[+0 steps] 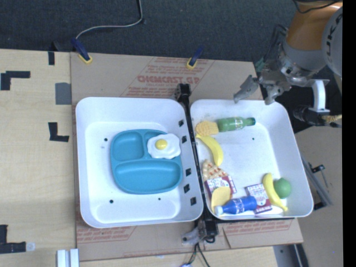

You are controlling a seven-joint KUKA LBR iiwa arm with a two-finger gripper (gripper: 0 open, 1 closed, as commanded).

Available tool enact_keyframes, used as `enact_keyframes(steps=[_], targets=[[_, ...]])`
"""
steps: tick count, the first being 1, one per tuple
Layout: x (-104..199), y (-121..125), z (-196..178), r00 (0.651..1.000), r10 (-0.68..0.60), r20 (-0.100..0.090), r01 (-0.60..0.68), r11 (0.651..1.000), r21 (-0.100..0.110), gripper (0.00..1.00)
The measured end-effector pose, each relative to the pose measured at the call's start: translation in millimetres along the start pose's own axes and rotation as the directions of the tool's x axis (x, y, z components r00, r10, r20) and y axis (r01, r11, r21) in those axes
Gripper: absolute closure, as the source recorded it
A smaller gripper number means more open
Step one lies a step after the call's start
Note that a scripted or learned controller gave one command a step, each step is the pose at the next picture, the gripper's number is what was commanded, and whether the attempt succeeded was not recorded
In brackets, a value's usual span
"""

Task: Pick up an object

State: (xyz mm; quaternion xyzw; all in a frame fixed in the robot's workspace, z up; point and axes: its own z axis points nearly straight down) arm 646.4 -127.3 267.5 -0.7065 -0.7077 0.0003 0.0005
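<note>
My gripper (257, 95) hangs open above the far rim of the right bin (293, 143), with nothing between its fingers. Just below it a green bottle (236, 124) lies on its side next to a yellow corn piece (206, 128). A banana (214, 149) curves along the bin's left wall. Near the front lie a red-and-white snack packet (216, 181), a blue bottle (239, 206), a second yellow banana (271, 190) and a green lime (283, 188). In the left bin (89, 149), a blue divided plate (146, 163) has a fried egg toy (162, 146) at its far right corner.
Both bins rest on a cardboard sheet (128, 77) held by yellow-and-blue clamps (82, 53). A black divider clip (182, 91) sits between the bins at the back. The middle of the right bin's floor (253, 157) is bare.
</note>
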Motion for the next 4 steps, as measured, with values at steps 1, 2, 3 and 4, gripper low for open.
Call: enact_keyframes(steps=[1, 2, 3, 4], targets=[[71.3, -28.6, 84.6, 1.0, -0.001, -0.001, 0.001, 1.0, 0.003, 0.0], [70.2, -70.3, 83.6, 1.0, 0.001, 0.001, -0.001, 1.0, 0.001, 0.0], [31.2, -56.8, 176.2, 1.0, 0.002, 0.001, -0.002, 1.0, 0.001, 0.0], [31.9, -57.0, 166.9, 1.0, 0.001, -0.001, -0.001, 1.0, 0.002, 1.0]])
